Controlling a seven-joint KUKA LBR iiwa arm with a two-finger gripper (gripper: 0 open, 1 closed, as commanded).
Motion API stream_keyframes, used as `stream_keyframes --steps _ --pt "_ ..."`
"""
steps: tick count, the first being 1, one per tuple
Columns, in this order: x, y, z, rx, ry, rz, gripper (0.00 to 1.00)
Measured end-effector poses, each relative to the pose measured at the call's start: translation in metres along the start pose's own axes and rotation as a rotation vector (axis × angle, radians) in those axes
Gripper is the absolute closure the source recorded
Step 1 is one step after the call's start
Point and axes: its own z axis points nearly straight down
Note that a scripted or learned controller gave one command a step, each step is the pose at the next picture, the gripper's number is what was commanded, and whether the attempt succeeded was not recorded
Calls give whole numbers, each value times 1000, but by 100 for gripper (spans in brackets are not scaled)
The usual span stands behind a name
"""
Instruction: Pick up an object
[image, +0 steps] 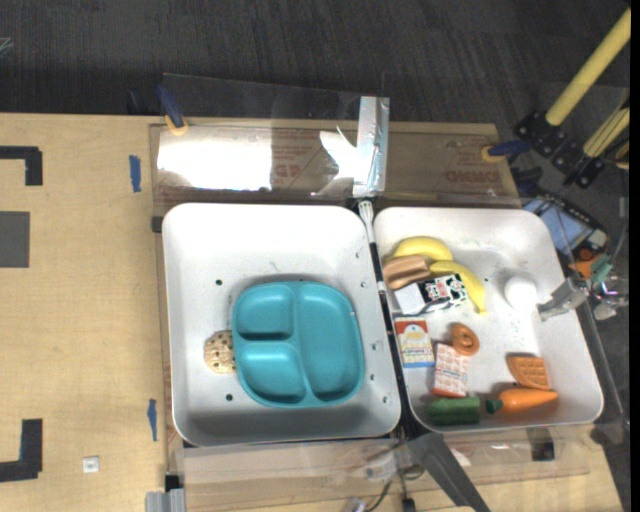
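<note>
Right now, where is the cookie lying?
In the camera view, the cookie lies in the left bin, against the left edge of the teal divided plate, between the plate and the bin's left wall.

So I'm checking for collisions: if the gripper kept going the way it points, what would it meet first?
Probably the round white ball: the gripper, at the right bin's edge, points left toward it. Height is unclear.
</note>
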Motion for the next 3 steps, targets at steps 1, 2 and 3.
stream_keyframes --steps 1,2,3 --pt "66 -16 96 3 0 129 0" --pt "92 35 145 -9 -3 89 0" --pt "92 36 134 -13 -3 90 100"
